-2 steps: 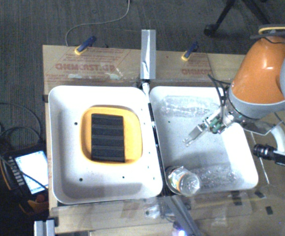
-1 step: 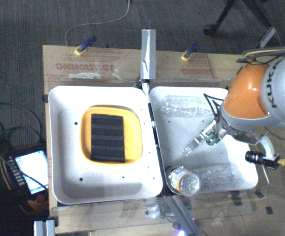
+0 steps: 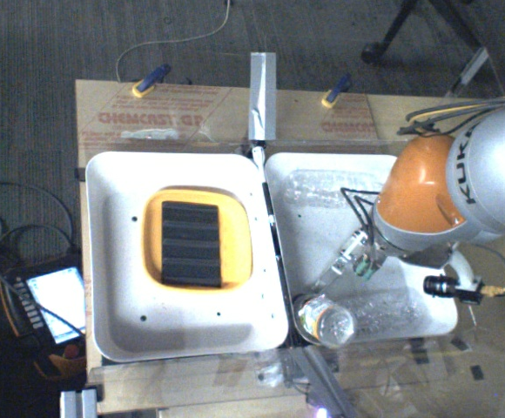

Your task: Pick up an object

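Grey carpet surrounds my bench; gripper (image 3: 357, 259) hangs over the right bin (image 3: 427, 320), grip state unclear to me, above a clear bottle (image 3: 326, 320) lying unlifted; pick not yet done.

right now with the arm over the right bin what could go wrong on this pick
1. The clear bottle lies in the right bin's near corner against the wall, leaving the end effector little room to close around it; it might strike the rim.
2. The bottle looks round and smooth, so it may roll or slip from a grip.
3. The yellow tray holding a black block sits in the left bin, probably too wide to grasp.
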`<state>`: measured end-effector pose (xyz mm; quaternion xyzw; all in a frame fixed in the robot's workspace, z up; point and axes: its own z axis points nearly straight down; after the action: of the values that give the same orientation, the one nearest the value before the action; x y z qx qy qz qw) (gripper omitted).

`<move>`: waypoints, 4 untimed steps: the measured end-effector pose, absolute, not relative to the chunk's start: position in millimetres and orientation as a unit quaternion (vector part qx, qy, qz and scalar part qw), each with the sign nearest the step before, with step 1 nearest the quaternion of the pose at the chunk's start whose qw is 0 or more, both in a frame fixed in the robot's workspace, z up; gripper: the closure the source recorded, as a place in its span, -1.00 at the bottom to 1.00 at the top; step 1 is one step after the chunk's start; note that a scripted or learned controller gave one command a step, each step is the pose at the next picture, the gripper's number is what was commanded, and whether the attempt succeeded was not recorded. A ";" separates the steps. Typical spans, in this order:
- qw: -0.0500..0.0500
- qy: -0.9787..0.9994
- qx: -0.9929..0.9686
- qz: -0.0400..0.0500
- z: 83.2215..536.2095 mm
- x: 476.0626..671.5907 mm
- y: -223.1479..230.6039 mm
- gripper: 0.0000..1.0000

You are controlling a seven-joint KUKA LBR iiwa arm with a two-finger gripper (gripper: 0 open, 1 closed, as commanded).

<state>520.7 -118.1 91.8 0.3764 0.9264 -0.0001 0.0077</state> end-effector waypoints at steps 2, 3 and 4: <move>0.001 0.771 0.637 -0.001 129.7 537.2 -222.3 -1.00; 0.001 0.771 0.636 -0.002 138.6 537.7 -221.3 1.00; 0.001 0.771 0.637 -0.003 138.5 537.6 -221.3 -1.00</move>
<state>537.6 -221.3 138.5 0.6365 0.7713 -0.0026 0.0010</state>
